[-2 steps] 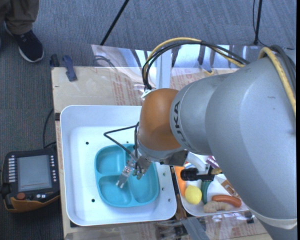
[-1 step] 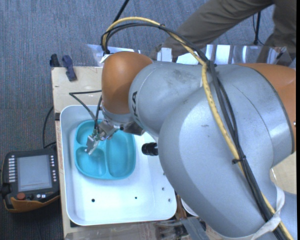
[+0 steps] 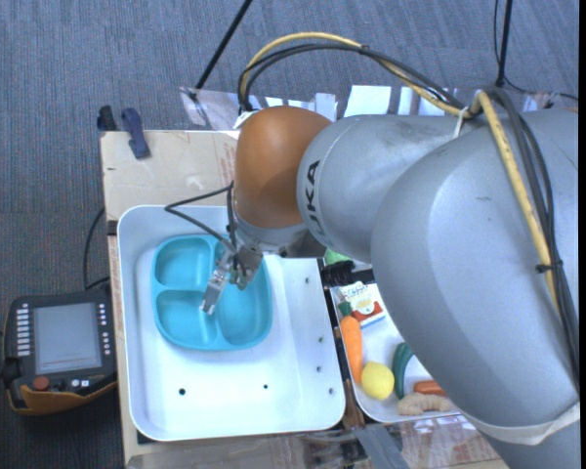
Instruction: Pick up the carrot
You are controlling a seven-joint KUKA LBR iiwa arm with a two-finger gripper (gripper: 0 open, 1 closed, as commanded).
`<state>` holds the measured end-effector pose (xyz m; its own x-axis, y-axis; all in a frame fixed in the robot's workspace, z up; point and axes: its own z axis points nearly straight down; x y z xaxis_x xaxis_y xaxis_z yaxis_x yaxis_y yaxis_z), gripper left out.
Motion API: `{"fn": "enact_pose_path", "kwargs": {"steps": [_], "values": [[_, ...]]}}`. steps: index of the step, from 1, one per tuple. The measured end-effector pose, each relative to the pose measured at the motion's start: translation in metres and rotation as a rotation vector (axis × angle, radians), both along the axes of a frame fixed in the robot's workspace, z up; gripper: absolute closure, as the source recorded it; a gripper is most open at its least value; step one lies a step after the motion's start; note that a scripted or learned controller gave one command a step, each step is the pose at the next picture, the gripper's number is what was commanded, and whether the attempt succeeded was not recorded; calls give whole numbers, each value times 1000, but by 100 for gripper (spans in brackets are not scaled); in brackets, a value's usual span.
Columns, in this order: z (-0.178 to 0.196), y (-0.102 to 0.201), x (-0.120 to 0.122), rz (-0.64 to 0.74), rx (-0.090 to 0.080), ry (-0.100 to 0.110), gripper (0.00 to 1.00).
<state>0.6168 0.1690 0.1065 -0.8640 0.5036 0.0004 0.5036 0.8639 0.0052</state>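
Nearest me, I'm seeing the carrot [image 3: 352,348] lying in the right bin [image 3: 363,406] beside a lemon [image 3: 377,380]; farther off, the gripper [image 3: 216,292] is hovering over the blue divided plate [image 3: 211,292] in the left bin [image 3: 225,394], fingers slightly parted, holding nothing.

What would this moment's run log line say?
gripper: over blue plate, left bin | carrot: right bin, ungrasped | status: not picked

Around my bench [image 3: 166,169] lies dark grey-blue carpet [image 3: 49,57]. Left of my gripper and lower down, a control pendant [image 3: 59,350] with a pale screen rests on that floor. Beyond me stand thin black poles [image 3: 230,32], perhaps tripod legs.
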Motion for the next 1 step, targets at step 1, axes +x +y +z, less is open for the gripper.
{"fn": "enact_pose_path", "kwargs": {"steps": [1], "values": [[-10, -18, -73, 187, 1, -22, 0]]}}
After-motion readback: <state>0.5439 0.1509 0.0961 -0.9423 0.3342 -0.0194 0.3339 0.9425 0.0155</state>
